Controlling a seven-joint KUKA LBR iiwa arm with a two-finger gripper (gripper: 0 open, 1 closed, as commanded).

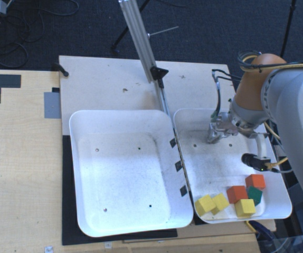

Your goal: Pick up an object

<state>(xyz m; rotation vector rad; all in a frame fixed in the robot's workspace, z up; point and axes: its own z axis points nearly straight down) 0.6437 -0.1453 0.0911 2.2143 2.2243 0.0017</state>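
Over the right bin [193, 162] the gripper [214, 137] hangs low near its far end, holding nothing that I can see; how it is set, I cannot tell. The blocks lie well apart from it, clustered in the near corner: yellow blocks [211, 203], a red block [236, 193], an orange block [255, 181], a green block [254, 195]. They look light, rigid and flat-sided. The leftmost yellow block offers the freest opposite faces to grip.
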